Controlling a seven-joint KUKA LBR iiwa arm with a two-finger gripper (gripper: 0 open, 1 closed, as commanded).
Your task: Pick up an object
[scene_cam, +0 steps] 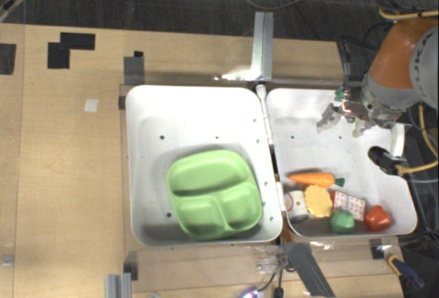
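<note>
Hovering: gripper (345, 119) hangs over the far part of the right bin (302, 108), fingers spread, nothing between them.
Arm: grey, orange band, reaching in from the right.
Objects: clustered along the right bin's near edge, well apart from the gripper.
Carrot (312, 179): nearest candidate, lying nearer and slightly left of the gripper; long axis runs left-right, green tip to the right.
Neighbours: yellow round piece (317, 202), green ball (342, 222), red piece (376, 218), small carton (349, 204).
Left bin (154, 111): holds a green divided tray (215, 191).
Judgement: next move likely a descent toward the near side, fingers across the carrot's width.
</note>
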